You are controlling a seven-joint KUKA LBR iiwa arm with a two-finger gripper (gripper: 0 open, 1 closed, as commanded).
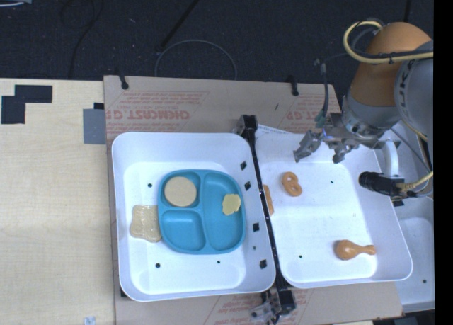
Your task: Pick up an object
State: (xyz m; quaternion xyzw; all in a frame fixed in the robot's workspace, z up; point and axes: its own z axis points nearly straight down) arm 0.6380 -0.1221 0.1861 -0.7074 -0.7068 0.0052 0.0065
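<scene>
My gripper [324, 150] hangs over the far edge of the right bin [386, 235], its two fingers spread open with nothing between them. An orange pretzel [291, 184] lies in the right bin, a little below and left of the gripper. A tan drumstick-shaped piece [353, 249] rests near the bin's front right. In the left bin [134, 260] a blue divided tray [202, 235] carries a round tan cracker [180, 191] and a small yellow chip [231, 204]. A pale toast slice [145, 223] lies left of the tray.
A black divider [256, 196] runs between the two bins, with a thin orange piece [268, 200] against it. A black cylindrical part [379, 183] of the arm juts over the right bin's right side. Brown cardboard lies under both bins.
</scene>
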